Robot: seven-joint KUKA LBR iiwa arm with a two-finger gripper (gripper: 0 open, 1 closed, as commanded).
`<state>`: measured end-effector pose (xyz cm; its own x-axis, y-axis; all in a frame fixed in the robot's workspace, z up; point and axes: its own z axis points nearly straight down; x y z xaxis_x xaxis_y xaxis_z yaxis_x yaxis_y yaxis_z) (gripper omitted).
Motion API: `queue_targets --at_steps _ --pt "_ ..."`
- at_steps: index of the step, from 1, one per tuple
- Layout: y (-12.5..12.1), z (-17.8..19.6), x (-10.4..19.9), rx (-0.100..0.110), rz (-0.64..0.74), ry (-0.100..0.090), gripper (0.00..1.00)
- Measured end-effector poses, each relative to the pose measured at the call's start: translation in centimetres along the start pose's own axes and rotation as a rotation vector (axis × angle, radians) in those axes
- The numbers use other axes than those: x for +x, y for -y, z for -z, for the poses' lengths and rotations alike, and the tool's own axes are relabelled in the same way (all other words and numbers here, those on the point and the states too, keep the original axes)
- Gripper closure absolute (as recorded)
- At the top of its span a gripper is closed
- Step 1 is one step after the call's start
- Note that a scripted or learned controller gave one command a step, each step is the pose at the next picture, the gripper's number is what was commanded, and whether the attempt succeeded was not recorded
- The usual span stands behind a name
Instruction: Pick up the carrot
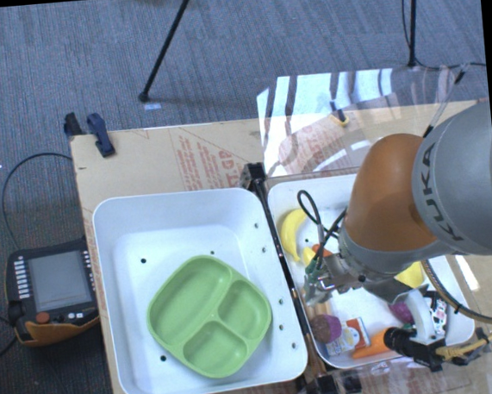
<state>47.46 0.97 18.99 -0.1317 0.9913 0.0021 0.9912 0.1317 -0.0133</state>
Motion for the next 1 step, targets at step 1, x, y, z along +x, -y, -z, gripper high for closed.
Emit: queue_targets --at_steps 1 --pt "0.08 -0.64 -0.73 -0.002 -0.462 0.0 1.0"
